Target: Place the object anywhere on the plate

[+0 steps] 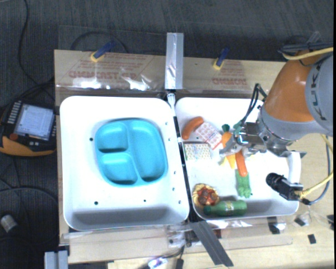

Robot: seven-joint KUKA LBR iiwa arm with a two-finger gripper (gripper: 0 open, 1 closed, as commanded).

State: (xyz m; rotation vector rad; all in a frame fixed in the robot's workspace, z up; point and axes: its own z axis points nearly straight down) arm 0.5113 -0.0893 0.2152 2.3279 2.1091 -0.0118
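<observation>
You are watching the gripper [233,144] hovering over the toy carrot [242,172], right of the blue plate [129,150]; finger state unclear. Carrot looks light, rigid, slick; grip mid-body.

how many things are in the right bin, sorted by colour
orange: 2, a carrot with a green top and an orange sausage-shaped toy
green: 1, a cucumber
white patterned packets: 2
brown-red round pizza toy: 1
total: 6
</observation>
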